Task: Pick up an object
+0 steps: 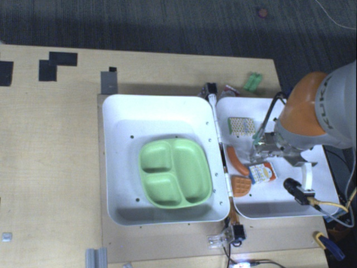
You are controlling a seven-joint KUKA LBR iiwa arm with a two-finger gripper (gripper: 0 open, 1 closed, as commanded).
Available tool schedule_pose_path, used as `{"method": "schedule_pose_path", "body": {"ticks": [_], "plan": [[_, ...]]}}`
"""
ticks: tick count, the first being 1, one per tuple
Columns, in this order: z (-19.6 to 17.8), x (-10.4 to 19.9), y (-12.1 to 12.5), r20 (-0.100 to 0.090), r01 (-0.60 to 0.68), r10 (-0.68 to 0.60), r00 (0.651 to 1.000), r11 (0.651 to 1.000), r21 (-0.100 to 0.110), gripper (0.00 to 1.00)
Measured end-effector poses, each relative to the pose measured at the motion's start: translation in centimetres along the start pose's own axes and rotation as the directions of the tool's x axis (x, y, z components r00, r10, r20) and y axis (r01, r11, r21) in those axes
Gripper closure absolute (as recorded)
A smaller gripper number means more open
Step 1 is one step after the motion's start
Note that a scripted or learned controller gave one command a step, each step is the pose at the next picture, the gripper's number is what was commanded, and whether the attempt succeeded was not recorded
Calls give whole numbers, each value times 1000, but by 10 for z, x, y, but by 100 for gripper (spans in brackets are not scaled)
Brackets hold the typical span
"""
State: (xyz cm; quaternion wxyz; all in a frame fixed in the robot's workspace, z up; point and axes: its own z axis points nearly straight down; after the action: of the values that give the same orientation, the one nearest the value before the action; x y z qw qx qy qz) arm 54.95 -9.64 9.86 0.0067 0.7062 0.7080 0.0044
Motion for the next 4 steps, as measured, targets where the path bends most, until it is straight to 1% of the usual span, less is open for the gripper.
{"method": "schedule_pose_path", "body": {"ticks": [1,2,3,4], "plan": [[0,0,0,0,0,0,1000,1000,0,0],[-11,1,1,-1,2,-2,1000,1000,-3,100],[-10,1,1,-1,2,-2,1000,1000,-3,0],[13,2,39,-3,2,-2,1000,1000,9,0]]}}
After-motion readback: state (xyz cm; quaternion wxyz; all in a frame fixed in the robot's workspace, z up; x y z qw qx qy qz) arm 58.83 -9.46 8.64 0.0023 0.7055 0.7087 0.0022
